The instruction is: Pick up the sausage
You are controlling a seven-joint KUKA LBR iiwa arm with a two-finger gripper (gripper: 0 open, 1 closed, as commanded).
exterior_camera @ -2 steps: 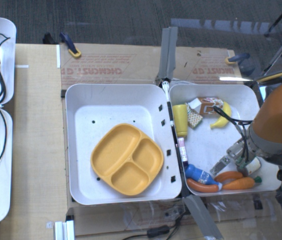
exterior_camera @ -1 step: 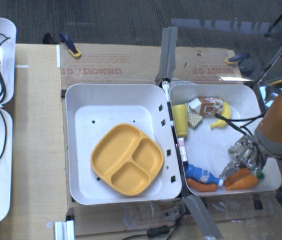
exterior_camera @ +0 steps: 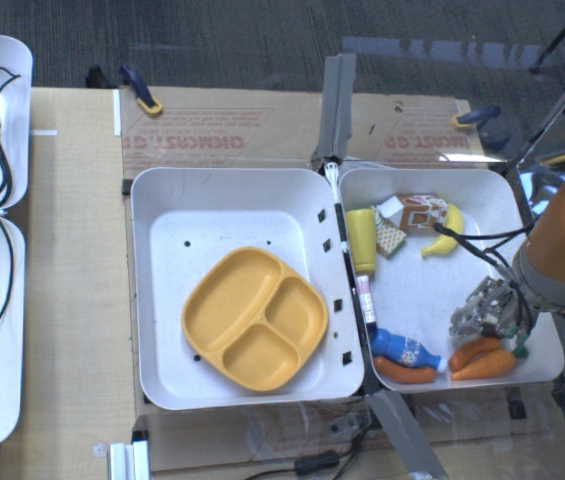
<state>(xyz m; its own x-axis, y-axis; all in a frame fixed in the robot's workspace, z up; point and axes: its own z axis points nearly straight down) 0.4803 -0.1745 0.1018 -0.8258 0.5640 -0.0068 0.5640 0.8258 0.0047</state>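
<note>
The sausage (exterior_camera: 405, 371) lies beside the blue bottle (exterior_camera: 402, 348); the gripper (exterior_camera: 489, 313), its state unclear, should descend centred over it.

Two white bins (exterior_camera: 152, 268) sit side by side on the surface. One yellow divided plate (exterior_camera: 254, 317) lies in the bin at nine o'clock. The other bin holds one sausage (exterior_camera: 405, 370), one carrot (exterior_camera: 482, 360), one banana (exterior_camera: 445, 240), one yellow bottle (exterior_camera: 362, 240) and one blue bottle (exterior_camera: 402, 348).
</note>
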